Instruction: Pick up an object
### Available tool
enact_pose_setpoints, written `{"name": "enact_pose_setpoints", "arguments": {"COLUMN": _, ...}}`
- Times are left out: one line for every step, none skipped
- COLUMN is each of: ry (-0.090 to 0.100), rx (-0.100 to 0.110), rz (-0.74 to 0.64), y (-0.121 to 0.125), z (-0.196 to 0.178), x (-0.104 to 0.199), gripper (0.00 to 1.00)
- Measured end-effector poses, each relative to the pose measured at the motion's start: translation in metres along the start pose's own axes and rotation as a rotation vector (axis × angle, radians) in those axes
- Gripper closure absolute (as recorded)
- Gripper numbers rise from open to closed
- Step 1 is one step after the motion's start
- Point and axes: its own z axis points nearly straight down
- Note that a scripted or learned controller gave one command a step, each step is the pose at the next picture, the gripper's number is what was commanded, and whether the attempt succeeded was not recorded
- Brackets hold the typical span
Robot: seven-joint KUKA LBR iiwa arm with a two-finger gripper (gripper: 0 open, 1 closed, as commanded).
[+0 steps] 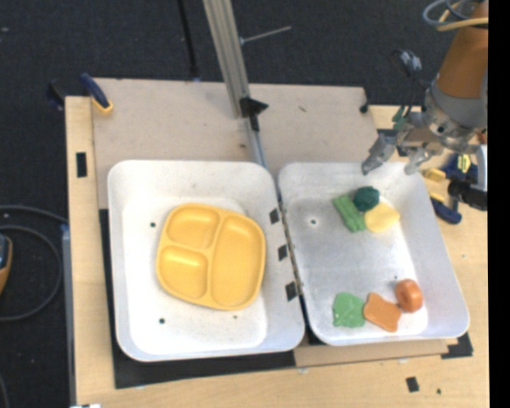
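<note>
My gripper (393, 161) hangs over the far edge of the right bin (323, 253), open, with nothing between its two fingers (373, 159). Just below it lie a dark green round piece (366, 198), a flat green piece (348, 213) and a yellow lemon-like piece (382, 219), touching one another. At the bin's near right sit a light green piece (348, 310), a flat orange piece (382, 312) and an orange-red round piece (409, 295).
The left bin (132, 228) holds a yellow divided plate (211, 255). A metal post (229, 49) rises behind the bins. Blue-and-yellow clamps (453, 195) sit at the bench's right edge beside the right bin.
</note>
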Motion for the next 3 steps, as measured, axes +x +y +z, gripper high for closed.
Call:
{"name": "enact_pose_setpoints", "arguments": {"ry": -0.001, "rx": 0.002, "rz": -0.001, "y": 0.009, "z": 0.051, "x": -0.005, "gripper": 0.00}}
{"name": "enact_pose_setpoints", "arguments": {"ry": -0.001, "rx": 0.002, "rz": 0.000, "y": 0.012, "z": 0.095, "x": -0.013, "gripper": 0.00}}
{"name": "enact_pose_setpoints", "arguments": {"ry": -0.001, "rx": -0.003, "rz": -0.003, "y": 0.014, "z": 0.128, "x": -0.013, "gripper": 0.00}}
